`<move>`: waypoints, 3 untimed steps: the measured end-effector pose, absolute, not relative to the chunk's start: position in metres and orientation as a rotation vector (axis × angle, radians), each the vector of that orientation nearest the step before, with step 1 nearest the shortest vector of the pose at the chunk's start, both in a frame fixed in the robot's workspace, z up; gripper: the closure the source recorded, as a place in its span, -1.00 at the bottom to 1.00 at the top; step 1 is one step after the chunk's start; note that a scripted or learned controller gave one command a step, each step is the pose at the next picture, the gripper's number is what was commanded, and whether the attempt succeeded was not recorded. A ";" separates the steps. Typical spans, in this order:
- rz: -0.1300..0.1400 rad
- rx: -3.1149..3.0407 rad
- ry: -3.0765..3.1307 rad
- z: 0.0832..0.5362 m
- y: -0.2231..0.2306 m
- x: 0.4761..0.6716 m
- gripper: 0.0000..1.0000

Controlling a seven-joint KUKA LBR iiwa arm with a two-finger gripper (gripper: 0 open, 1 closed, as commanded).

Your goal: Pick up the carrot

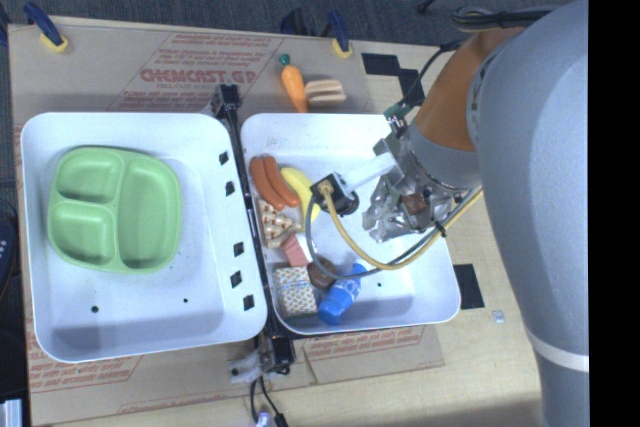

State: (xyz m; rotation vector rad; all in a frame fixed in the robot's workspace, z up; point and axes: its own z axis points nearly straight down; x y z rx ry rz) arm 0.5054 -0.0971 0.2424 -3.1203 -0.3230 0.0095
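The grey arm [545, 185], closest to the lens, carries its gripper [395, 210] low over the right bin [430, 290], and whether its fingers are spread or closed cannot be told from this angle. Well to the fingers' left, across the divider, sits the green divided plate [115, 208] in the left bin [50, 315]; closer on that same side lie a sausage [272, 181] and a banana [298, 185], with a blue toy [340, 300] below the fingers. The carrot [293, 85] rests outside the bins on the cardboard, up and to the left of the fingers, just beside a small sandwich toy [325, 93].
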 end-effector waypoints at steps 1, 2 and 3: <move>0.005 -3.122 -0.325 0.332 -0.108 0.504 1.00; 0.004 -3.122 -0.321 0.333 -0.185 0.503 1.00; 0.003 -3.122 -0.323 0.384 -0.211 0.478 1.00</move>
